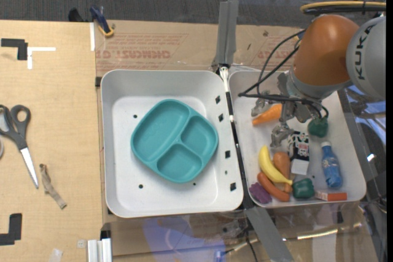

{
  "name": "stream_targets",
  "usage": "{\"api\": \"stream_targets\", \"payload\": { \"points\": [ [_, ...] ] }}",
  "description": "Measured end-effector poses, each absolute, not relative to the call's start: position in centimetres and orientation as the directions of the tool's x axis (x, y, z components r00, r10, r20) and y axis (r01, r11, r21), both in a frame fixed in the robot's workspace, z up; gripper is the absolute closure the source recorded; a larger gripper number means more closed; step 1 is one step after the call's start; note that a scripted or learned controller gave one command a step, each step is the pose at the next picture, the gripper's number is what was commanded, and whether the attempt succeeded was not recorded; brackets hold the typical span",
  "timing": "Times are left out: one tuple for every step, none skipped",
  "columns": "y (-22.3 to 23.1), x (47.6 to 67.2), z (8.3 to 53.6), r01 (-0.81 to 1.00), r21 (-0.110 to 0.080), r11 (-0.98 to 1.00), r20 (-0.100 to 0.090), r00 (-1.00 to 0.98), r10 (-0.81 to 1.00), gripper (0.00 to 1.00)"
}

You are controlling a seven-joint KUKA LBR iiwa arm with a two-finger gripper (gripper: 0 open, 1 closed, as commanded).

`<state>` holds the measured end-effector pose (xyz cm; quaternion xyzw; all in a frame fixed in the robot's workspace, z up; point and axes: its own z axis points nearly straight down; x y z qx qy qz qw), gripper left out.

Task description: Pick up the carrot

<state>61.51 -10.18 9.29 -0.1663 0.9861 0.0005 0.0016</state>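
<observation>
carrot (268,114) beside hand (293,121), banana (270,165) near

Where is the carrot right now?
The carrot lies in the right bin, near its upper left corner, just left of the gripper and above the banana.

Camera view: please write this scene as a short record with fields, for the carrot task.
target: orange tapered carrot, upper left of the right white bin
gripper: above the right bin, just right of the carrot
carrot held: no, it lies beside the gripper
left white bin: holds a teal three-compartment plastic plate
near items: yellow banana, blue bottle
bench: scissors at far left
</observation>
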Motion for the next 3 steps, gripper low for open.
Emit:
{"api": "stream_targets", "payload": {
  "points": [
    [-10.0,62.9,9.3,-0.286,0.0,0.958,-0.006,-0.958,-0.286,0.0],
    [-12.8,63.6,9.4,-0.252,-0.002,0.968,-0.007,-0.968,-0.252,0.0],
    [-9.1,62.3,9.3,-0.285,0.0,0.959,-0.004,-0.959,-0.285,0.0]
  ]
}}
